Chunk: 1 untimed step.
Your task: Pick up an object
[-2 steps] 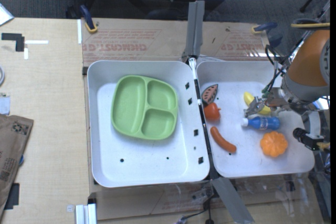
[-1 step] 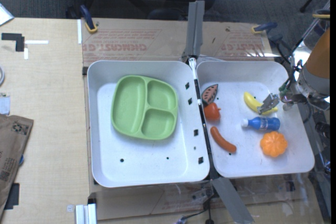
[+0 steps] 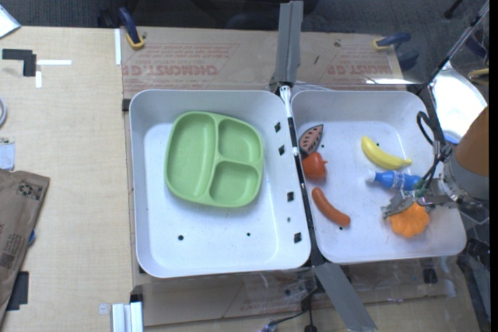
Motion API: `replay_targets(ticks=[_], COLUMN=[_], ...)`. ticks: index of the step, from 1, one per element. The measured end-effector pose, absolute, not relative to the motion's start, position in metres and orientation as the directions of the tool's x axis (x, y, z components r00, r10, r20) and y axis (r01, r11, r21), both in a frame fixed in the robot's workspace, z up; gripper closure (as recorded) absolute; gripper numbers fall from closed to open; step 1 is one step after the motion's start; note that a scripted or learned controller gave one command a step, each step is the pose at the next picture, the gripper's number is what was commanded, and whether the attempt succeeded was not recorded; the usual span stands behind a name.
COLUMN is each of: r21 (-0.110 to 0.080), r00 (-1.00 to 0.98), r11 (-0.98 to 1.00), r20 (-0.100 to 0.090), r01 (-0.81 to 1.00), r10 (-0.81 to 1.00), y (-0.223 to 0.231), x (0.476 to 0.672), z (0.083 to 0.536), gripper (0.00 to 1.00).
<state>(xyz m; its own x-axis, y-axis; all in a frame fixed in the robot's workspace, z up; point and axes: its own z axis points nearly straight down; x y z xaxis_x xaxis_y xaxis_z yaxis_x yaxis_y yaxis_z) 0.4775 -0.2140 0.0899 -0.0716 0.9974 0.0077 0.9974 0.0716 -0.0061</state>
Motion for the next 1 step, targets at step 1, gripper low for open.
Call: replay_targets(ticks=[1], r21=[-0.004], r00=[-0.068], r11=[0.068], r20=[0.004], r01=[0.998], r10=[0.998], y=[-0.2157], x=[0.4785], z=[0.0982], gripper=[1.0])
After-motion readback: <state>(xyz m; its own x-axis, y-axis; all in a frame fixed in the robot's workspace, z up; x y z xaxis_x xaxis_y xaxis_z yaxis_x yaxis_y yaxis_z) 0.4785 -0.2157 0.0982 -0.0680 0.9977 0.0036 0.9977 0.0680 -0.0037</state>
